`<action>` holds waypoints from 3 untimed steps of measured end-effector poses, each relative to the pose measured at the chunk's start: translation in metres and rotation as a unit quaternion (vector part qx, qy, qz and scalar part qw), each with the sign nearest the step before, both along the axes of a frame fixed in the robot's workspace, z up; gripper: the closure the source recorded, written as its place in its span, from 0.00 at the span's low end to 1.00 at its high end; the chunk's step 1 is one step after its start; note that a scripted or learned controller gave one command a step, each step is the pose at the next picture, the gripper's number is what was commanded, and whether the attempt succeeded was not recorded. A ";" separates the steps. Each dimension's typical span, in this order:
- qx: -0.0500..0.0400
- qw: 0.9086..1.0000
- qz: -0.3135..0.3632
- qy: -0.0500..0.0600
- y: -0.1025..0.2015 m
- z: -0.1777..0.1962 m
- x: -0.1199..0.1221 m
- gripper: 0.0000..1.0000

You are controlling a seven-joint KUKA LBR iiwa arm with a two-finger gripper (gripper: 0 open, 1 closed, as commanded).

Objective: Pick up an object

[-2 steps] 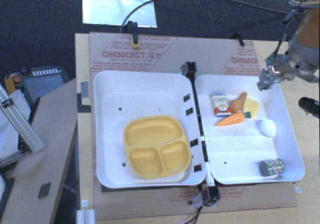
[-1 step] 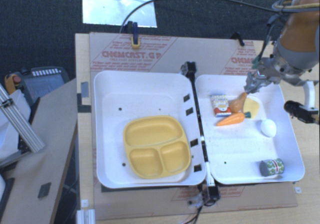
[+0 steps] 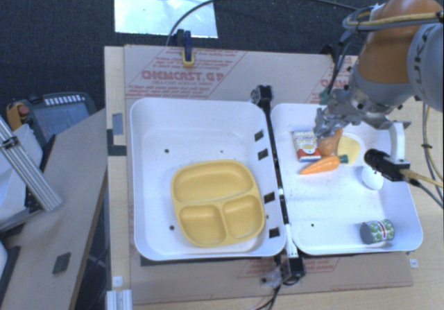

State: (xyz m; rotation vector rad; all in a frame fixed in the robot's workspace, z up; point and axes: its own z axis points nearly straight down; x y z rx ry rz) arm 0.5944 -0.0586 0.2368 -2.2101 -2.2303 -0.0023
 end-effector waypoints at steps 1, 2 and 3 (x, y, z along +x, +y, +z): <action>0.000 1.000 0.001 -0.001 0.053 0.007 -0.006 1.00; 0.000 1.000 0.000 -0.001 0.100 0.009 -0.013 1.00; 0.000 1.000 0.000 0.000 0.151 -0.012 -0.026 1.00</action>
